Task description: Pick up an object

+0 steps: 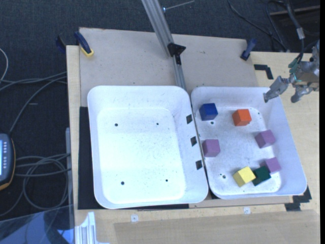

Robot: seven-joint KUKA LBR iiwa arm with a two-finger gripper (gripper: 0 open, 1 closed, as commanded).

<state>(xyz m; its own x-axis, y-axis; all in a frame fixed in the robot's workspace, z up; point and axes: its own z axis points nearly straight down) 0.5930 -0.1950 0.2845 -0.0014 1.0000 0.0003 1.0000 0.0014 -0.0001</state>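
I'm seeing yellow cube and green cube sitting touching at right bin's front | orange cube lying at 8 o'clock from gripper | gripper hovering over far rim, fingers spread, holding nothing.

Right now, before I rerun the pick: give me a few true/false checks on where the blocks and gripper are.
1. All the blocks lie in the right bin. True.
2. The gripper has its fingers around the orange block. False: it is open above the bin's far right corner, with nothing between its fingers.
3. The yellow block sits right beside the green block. True.
4. The blue block lies in the left bin. False: it is in the right bin, near its far left corner.
5. There are three purple blocks. True.
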